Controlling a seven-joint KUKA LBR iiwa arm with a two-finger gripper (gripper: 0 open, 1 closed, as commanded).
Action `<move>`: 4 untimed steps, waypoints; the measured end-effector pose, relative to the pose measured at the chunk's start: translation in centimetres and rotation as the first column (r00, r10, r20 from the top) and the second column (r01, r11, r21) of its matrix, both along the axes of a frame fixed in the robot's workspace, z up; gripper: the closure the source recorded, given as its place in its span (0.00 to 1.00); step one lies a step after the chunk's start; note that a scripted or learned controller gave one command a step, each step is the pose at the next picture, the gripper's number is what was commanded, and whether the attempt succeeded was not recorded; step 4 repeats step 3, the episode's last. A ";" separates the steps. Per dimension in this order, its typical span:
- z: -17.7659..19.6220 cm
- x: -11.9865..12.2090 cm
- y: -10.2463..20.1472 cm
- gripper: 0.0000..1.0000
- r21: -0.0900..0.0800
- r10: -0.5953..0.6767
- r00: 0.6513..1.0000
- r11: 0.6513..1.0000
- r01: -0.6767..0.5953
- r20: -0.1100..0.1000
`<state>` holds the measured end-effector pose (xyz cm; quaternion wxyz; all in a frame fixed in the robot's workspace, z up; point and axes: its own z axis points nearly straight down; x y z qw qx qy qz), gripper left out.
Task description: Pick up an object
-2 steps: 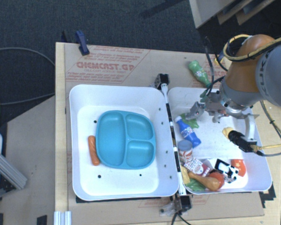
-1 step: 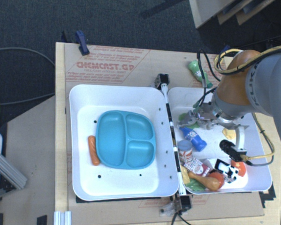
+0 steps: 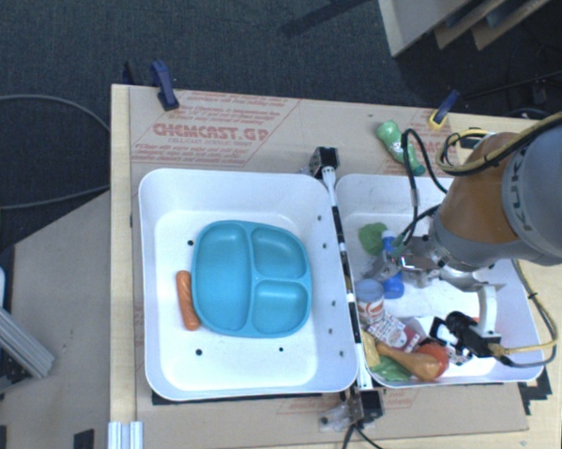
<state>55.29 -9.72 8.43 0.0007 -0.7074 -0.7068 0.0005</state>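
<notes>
Grey and orange, the arm (image 3: 508,198) reaches in from the right of the frame and hangs over the right bin (image 3: 522,372), its gripper (image 3: 396,264) low among the clutter at the bin's left side. Whether it has hold of anything I cannot tell (the wrist hides that part). Just beside it lie a green object (image 3: 371,236) and a blue-capped bottle (image 3: 370,291), with a red-and-white packet (image 3: 391,330) and a yellow-and-red piece (image 3: 415,362) toward the lower edge. Over in the left bin (image 3: 169,204) a blue divided plate (image 3: 252,276) sits mid-frame, an orange sausage-shaped toy (image 3: 187,299) touching its left rim.
</notes>
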 end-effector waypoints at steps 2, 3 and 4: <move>0.0 0.8 0.5 0.00 0.001 0.001 1.000 1.000 -0.001 0.000; 0.1 6.8 0.5 0.00 0.000 0.002 1.000 1.000 -0.002 0.003; 0.1 6.8 0.5 0.00 0.000 0.002 1.000 1.000 -0.002 0.003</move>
